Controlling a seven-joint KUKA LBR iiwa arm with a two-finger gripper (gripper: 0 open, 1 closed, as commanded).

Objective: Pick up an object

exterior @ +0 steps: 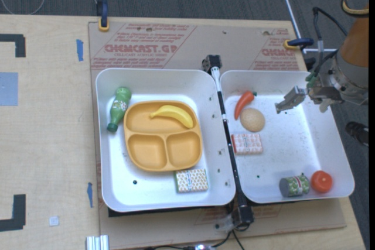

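Right bin, front: you have a small tin (294, 185) lying on its side in the right bin (328, 143), with an orange ball (321, 181) touching its right end. Both look ready to roll, so they are poor first picks.
Left bin, front: a patterned packet (192, 180) lies flat just below the yellow tray (163, 144).
Right bin, middle: a second flat packet (246, 143) sits against the divider side; it looks thin and hard to get under.
Likely target: the beige egg-shaped thing (252, 120) just above that packet. You should judge it light, smooth and rounded, so it may slip; take it across its widest middle from above.
Beside it: a red pepper (244, 103) leans against its upper left, touching. Expect it to be light and tapered; grip its thicker middle.
Gripper: the gripper (291, 100) hangs over the upper right part of the right bin, with nothing between its fingers. You cannot tell from this angle whether they are spread or pressed together.
Offset: the egg-shaped thing lies to the gripper's left and slightly nearer you, near but apart.
Left bin, far: a banana (172, 115) rests in the tray's upper section, and a green bottle (118, 108) lies just left of the tray.
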